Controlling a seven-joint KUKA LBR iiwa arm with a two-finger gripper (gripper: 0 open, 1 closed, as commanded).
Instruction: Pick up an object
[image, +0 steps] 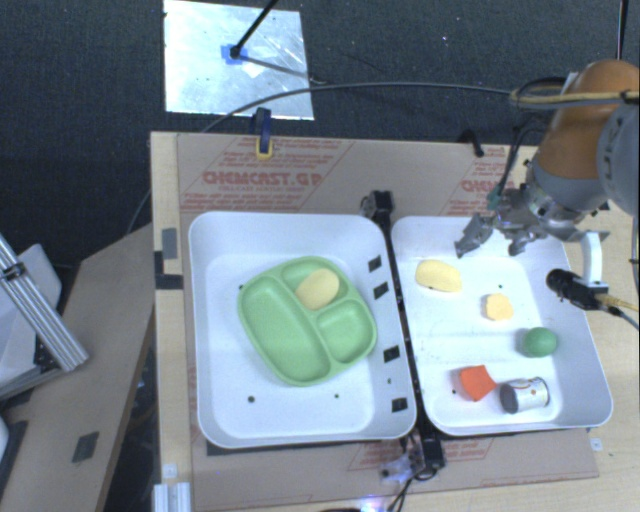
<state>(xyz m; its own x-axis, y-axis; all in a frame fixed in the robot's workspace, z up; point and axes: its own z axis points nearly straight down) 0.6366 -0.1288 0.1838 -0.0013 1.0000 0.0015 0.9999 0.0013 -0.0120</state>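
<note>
Step in hand: the approach, as I judge it; the end effector (497, 238) hangs over the far part of the right bin (598, 400) and nothing has been lifted.
Nearest candidate: a pale yellow oval object (438, 276) lies on the bin floor just in front of and below the end effector, apart from the other items.
Doing it well: I would centre the fingers over the oval's short axis, descend straight, and shut only once both fingers are beside it; the rounded shape could squirt out if pinched off-centre.
Other options: a small yellow chunk (498, 307), a green ball (540, 342), an orange block (476, 382) and a silver can (526, 394) sit nearer the front; block and can lie close together, which makes a clean grip harder there.
End effector state: two dark fingers are spread apart, released, with nothing between them and touching no object that I can see.
Left bin (215, 420): holds a green divided plate (290, 345) with a yellow item (318, 288) in one compartment, well away from the arm.
</note>
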